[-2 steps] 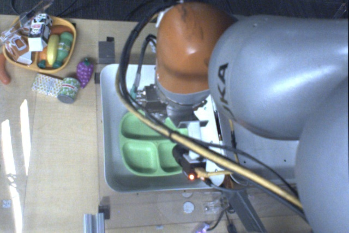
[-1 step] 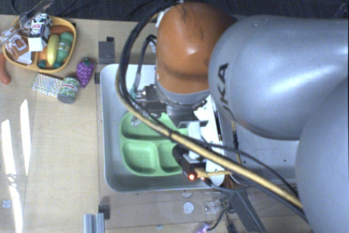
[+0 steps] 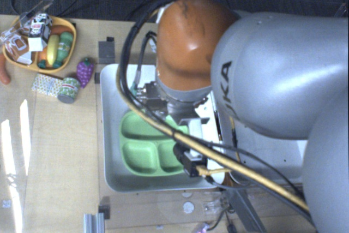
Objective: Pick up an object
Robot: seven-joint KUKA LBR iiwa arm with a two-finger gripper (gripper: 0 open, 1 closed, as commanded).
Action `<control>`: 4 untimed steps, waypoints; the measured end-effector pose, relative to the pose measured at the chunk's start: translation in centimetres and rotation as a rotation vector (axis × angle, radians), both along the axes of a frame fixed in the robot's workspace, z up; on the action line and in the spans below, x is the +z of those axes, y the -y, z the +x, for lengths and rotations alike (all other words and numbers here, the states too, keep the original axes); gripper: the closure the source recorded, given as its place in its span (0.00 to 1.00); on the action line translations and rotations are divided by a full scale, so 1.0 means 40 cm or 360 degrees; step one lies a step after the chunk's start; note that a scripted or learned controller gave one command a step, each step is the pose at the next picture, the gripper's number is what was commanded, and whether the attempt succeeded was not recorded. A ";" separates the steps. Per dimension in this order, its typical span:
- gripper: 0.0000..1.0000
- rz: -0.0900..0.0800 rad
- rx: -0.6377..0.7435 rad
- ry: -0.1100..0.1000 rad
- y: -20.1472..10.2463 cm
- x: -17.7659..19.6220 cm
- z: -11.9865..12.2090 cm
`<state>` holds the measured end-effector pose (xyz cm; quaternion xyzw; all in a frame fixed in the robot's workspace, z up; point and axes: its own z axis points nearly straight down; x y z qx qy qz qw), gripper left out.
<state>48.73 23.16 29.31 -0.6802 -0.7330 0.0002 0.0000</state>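
Materials and finishes on the bench

A smooth, glossy grey casing is seen on the arm [image 3: 283, 79], and its orange band [image 3: 188, 43] is shiny too. The green divided tray [image 3: 144, 153] looks like matt plastic, the white bin [image 3: 112, 172] smooth, the bench top [image 3: 54, 161] pale wood.

The grey arm [image 3: 272, 73] reaches in from the right, orange-banded wrist [image 3: 188, 46] pointing down.

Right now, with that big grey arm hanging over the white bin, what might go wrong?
The arm's orange band hides most of the shallow white bin from the camera, so a miss could go unseen. The green divided plastic tray is wide and flat, probably awkward to pinch. The black and yellow cables drape low and might snag the bin's edge.
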 end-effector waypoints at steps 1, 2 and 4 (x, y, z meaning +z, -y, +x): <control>1.00 0.0003 -0.0081 0.0002 0.010 -0.019 -0.002; 0.00 0.0003 -0.0081 0.0003 0.010 -0.019 -0.002; 1.00 0.0001 -0.0145 0.0000 -0.002 -0.037 0.016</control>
